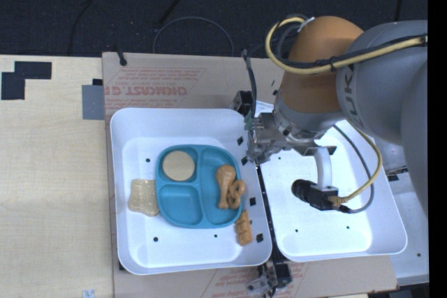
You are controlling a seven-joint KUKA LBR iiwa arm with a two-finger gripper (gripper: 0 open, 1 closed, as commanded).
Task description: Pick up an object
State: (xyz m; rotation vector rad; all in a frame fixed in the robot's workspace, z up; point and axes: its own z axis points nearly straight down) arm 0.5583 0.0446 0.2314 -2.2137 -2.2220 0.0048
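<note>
Pretzel (230, 186) on the blue tray (183, 209) is seen left and below the gripper (255, 147); its grip state cannot be told.

A single fixed camera looks down at a slant from above the bench, near enough that the two white bins, the left bin (133, 150) and the right bin (363, 234), take up the lower middle; dark floor lies along the top; the arm (377, 80) enters from the right.
</note>
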